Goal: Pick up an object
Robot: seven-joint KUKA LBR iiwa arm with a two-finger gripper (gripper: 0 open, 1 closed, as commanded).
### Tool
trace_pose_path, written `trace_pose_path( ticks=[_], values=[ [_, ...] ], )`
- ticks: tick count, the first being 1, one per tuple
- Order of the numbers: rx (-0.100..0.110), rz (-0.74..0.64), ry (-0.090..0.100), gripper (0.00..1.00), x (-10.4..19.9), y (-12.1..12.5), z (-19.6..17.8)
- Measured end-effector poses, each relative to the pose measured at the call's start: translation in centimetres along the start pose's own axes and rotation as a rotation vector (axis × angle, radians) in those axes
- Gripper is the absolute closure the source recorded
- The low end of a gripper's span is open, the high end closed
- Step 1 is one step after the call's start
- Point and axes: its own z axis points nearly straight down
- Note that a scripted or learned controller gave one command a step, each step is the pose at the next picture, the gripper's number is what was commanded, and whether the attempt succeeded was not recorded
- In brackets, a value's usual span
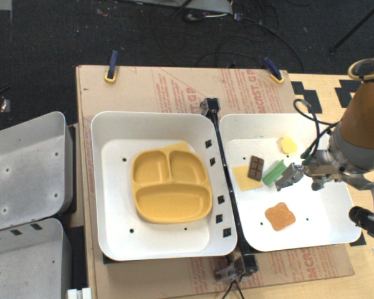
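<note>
The right bin (324, 232) holds several small play-food pieces. A green block (272, 172) lies near its middle, with a brown chocolate bar (255, 167) and a pale yellow cheese slice (244, 178) to its left. A yellow round piece (288, 145) sits farther back, and an orange-brown cookie-like piece (279, 216) lies toward the front. My gripper (291, 175) reaches in from the right, low over the bin, its tip just to the right of the green block. Nothing shows between its fingers.
The left bin (112, 229) holds a yellow divided plate (172, 186). A black divider (221, 179) runs between the two bins. Grey trays (25, 167) lie off the bench at the left. Blue-and-yellow clamps (111, 67) grip the bench's back edge.
</note>
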Motion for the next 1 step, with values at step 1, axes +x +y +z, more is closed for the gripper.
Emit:
trace_pose_path(
  ticks=[1],
  values=[
    [-0.009, -0.002, -0.002, 0.0, 0.01, 0.19, -0.42]
  ],
)
